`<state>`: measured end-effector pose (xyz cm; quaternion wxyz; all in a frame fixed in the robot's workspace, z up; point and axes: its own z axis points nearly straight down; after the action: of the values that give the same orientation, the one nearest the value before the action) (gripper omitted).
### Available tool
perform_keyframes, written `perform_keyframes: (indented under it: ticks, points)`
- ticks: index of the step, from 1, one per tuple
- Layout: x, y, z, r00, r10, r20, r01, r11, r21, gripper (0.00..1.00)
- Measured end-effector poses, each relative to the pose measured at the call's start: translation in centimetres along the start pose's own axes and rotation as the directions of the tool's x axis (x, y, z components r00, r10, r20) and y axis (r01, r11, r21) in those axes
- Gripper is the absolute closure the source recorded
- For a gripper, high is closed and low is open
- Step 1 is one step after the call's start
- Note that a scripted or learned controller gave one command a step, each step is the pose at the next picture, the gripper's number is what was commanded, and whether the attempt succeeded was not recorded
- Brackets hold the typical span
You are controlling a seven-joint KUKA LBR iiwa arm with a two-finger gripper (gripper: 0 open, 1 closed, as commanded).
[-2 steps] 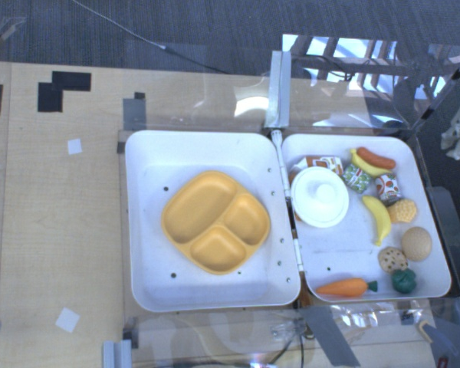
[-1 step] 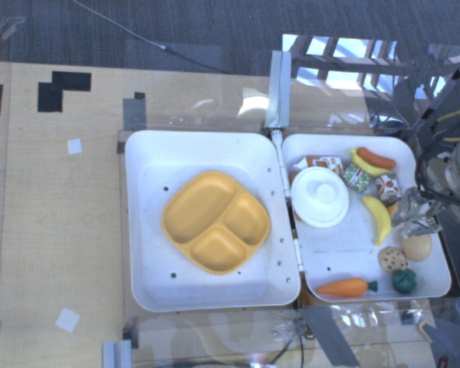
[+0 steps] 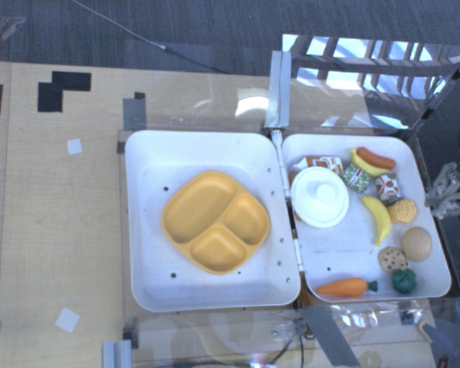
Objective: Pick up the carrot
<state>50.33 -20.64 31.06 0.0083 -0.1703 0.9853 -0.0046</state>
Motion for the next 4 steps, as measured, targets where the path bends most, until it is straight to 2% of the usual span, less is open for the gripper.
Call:
perform_keyframes:
  ticks: [1,2,3,4]
  points:
    - [-1.6,1.8,15.3,0.96,-0.278,-0.009,0.278,0.96,-0.018,1.0]
    - [-2.0,3.8,8.5,0.998,-0.062,-0.003,0.062,0.998,-0.006,1.0]
    - [0.5,0.4,-3.9,0.991,-0.135,0.002,0.135,0.991,0.004,1.0]
    - [-0.8,0.3,8.4,0.951,-0.308,-0.009,0.308,0.951,-0.017,1.0]
